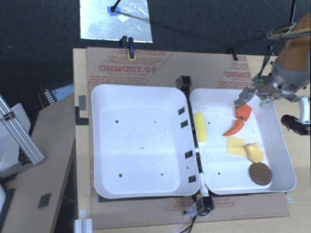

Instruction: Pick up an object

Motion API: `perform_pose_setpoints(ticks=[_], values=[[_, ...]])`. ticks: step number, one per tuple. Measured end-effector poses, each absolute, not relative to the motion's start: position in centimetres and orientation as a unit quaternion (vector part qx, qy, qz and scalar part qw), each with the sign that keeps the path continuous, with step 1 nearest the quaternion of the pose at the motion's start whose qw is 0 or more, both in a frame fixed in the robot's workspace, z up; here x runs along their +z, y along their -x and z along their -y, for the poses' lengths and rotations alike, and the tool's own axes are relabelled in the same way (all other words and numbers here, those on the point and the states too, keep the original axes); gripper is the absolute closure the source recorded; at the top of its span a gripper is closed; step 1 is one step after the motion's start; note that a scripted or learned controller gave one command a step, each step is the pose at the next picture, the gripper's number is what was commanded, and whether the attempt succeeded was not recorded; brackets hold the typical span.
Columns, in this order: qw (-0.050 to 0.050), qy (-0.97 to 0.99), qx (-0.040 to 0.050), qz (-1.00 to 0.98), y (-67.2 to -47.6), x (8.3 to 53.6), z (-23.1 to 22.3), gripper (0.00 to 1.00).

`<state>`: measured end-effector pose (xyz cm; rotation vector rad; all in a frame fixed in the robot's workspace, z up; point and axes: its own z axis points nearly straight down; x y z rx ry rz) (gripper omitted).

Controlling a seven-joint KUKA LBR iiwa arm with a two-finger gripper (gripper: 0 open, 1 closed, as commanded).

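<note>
My pincer point(247, 101) is positioned over the upper right part of the right bin point(284, 144), directly above the thick end of the orange chili pepper point(239, 120). One grey finger point(242, 99) is visible, angled down toward the pepper's top. Whether the pincer is spread or closed, and whether it grips the pepper, I cannot tell from this angle. The pepper lies in the bin with its pointed tip directed toward the bin's centre.

Other contents of the right bin:
- A yellow corn cob point(199, 126) lies lengthwise beside the left wall.
- A flat yellow cheese slice point(235, 146) lies below the pepper.
- A small yellow lump point(255, 153) touches the cheese slice's right edge.
- A round brown disc point(260, 173) lies near the bottom right corner.

The left bin point(99, 144) adjoins the right bin on the worktop point(58, 125).
</note>
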<state>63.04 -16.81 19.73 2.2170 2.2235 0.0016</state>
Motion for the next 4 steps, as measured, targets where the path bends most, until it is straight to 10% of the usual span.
perform_pose_setpoints(ticks=[4], values=[[0.001,-0.702,0.0044,-0.712,-61.6,53.9,-9.4,0.0]])
